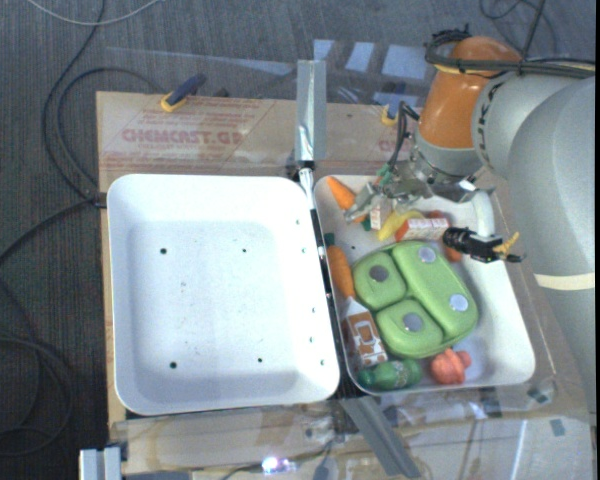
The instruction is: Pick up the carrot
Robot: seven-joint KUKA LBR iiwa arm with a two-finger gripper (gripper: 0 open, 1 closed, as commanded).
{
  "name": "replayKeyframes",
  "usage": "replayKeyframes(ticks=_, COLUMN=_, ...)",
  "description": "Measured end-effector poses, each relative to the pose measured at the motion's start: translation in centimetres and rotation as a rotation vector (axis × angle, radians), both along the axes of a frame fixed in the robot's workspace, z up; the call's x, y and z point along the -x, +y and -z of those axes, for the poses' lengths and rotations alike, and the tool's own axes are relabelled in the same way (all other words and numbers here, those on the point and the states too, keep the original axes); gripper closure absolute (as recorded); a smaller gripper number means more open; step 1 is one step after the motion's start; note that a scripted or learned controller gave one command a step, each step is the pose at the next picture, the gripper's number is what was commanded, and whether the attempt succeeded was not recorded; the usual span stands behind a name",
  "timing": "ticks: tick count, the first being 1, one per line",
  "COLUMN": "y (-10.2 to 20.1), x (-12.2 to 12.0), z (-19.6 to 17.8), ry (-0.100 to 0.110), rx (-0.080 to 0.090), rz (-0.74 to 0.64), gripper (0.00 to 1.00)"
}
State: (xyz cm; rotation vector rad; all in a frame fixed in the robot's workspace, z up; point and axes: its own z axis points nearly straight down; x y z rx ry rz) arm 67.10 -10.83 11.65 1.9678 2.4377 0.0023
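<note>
The gripper hangs over the far end of the right bin, and we cannot tell if it is apart or together, because clutter hides it. From here we go from large to small.

The arm, grey w/ an orange band, comes in from the right and covers the far right corner of that bin. The left bin is beside it, and the 2 bins touch along the middle edge. Under both is a brown cardboard sheet w/ red print.

In the right bin the biggest thing is a green toy of 3 rounded parts, approx. in the centre. The carrot lies along the left wall of this bin, just beside the green toy and well apart from the gripper. A second orange piece is in the far left corner, near the gripper. At the near wall we see a small brown packet, a dark green item and a red-orange item.
</note>
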Motion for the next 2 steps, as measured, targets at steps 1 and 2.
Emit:
replayKeyframes(ticks=1, y=-0.1, x=0.2, z=-0.7, ry=0.01, rx=0.0, rz=0.0, gripper=1.0)
replayKeyframes(ticks=2, y=-0.4, x=-0.1, z=1.1, ry=0.031, rx=-0.027, rz=0.246, gripper=1.0)
